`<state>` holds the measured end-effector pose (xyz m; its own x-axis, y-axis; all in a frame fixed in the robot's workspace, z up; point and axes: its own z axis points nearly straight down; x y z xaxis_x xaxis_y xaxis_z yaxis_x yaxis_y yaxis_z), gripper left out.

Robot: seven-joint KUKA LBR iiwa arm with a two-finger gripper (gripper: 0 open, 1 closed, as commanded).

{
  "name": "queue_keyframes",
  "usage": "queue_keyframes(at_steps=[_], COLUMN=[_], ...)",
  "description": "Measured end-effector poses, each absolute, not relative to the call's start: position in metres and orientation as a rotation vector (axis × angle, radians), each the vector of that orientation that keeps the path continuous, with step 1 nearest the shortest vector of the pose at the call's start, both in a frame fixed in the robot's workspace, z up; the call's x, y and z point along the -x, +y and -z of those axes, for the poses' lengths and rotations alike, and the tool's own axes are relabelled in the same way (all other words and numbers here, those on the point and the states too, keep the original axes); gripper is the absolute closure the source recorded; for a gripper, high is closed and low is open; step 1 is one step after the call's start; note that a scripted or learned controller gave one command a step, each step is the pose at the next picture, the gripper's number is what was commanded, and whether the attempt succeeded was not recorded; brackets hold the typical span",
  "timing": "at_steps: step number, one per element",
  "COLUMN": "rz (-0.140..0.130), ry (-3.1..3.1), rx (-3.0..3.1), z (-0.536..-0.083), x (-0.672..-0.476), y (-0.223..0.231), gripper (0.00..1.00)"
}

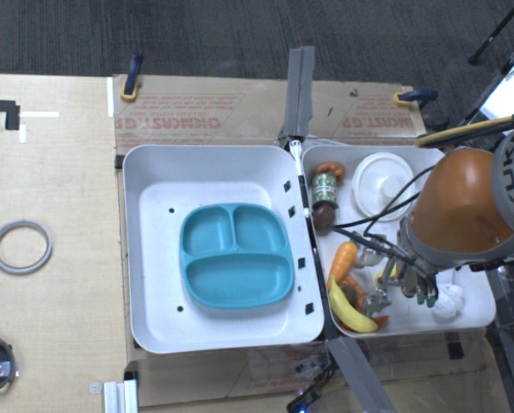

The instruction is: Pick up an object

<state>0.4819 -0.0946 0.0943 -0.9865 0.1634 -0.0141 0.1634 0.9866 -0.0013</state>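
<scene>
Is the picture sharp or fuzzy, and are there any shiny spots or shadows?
In the camera view the light is soft and even; the blue tray looks sharp with only a faint sheen; the left bin casts weak shadows along its walls; the pincer and the small things in the right bin look slightly soft; the straight bin edges bow a little outward.

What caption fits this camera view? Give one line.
Gripper low in the right bin beside banana and carrot; teal tray in left bin.

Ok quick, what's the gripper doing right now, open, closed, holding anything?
Gripper: low in the right bin, beside the banana and carrot; open or closed cannot be told, and nothing visibly held.
</scene>
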Motion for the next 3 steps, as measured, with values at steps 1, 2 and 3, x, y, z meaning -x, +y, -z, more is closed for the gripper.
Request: queue_keyframes(at_steps=[1, 2, 3], rz=[0.001, 0.001, -0.002], ry=[3.113, 3.123, 3.123], rx=[-0.398, -0.310, -0.329], z=[-0.092, -0.092, -0.092], x=[-0.478, -0.479, -0.478], y=[-0.204, -0.221, -0.174], gripper=[0.00, 0.00, 0.00])
